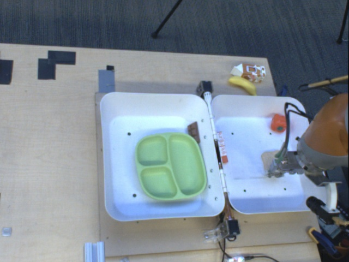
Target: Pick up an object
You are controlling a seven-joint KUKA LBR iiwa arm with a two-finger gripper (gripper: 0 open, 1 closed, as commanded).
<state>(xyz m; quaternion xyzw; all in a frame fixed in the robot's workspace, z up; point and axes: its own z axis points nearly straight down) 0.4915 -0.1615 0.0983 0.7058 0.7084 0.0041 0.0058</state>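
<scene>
I see the gripper [274, 170] low in the right bin [245, 201], near its right wall; I cannot tell how it is set. A pale object [268, 158] lies just under it. An orange object [278, 123] sits toward that bin's far right corner. The green divided plate [170, 166] fills the left bin [117, 146].

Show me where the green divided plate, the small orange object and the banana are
Green three-compartment plastic plate [170, 166]: camera view, central divider.
Small orange object [278, 123]: camera view, its middle.
Yellow banana [242, 84]: camera view, mid-curve.
</scene>
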